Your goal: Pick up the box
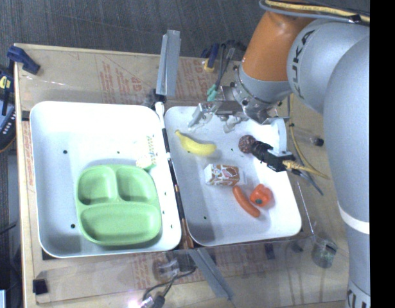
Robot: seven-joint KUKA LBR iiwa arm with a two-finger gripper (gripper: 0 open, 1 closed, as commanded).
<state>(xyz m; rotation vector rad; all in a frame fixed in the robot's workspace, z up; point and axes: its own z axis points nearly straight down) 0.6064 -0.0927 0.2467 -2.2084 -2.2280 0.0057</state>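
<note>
one box (222,174), one banana (197,144), two bins (43,117).

**Two bins, side by side on the surface**

Left bin (49,172) carries a sectioned tray (119,205) in its near half. Over in the right bin (280,220): banana (197,144) at the far left, box (222,174) in the middle just nearer than it, carrot (246,201) and pepper (262,196) to the box's right. The tool (216,113) hangs over the far edge, behind the banana.
</note>
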